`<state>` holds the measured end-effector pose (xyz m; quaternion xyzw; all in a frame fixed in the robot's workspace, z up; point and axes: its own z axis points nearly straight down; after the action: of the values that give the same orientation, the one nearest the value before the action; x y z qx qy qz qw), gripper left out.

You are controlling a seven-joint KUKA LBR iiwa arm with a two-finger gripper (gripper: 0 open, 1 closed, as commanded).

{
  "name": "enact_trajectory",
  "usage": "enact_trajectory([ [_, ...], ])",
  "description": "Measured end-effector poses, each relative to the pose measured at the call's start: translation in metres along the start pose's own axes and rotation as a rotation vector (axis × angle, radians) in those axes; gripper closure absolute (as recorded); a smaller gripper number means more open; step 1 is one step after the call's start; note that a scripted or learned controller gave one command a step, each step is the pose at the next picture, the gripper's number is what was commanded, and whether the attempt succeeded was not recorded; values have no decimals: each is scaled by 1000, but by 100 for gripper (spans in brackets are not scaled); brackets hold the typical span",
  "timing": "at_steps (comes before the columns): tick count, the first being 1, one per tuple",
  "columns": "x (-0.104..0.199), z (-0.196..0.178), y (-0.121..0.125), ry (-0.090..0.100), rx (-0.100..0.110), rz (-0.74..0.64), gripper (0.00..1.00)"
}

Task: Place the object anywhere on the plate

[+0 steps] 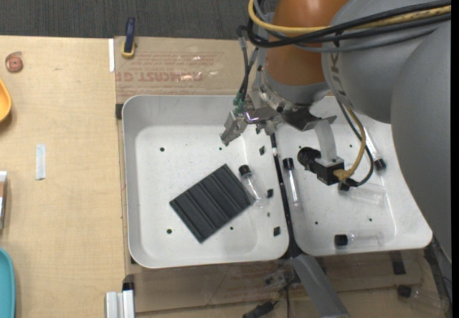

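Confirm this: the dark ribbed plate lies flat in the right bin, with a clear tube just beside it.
Wrong bin. The camera view shows the dark ribbed plate lying flat in the left bin, with the clear tube just beside it.

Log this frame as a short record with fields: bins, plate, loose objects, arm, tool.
bins: two shallow white bins side by side, left bin and right bin
plate: dark ribbed plate lying flat in the left bin, turned at an angle
loose objects: clear tube with black cap touching the plate's right corner; similar tubes in the right bin
arm: grey arm with orange band, over the bins' far side
tool: tool above the left bin's far right part, apart from the plate
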<state>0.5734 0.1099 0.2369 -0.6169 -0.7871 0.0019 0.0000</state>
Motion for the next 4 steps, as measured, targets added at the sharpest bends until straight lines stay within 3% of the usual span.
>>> enact_trajectory([
  [1, 29, -69, 94, 0, -3, -113, 0],
  [2, 28, -77, 95, -3, -1, -115, 100],
  [3, 23, -100, 83, -1, -5, -787, 100],
  [4, 100, -103, 90, -2, -8, -1177, 100],
])
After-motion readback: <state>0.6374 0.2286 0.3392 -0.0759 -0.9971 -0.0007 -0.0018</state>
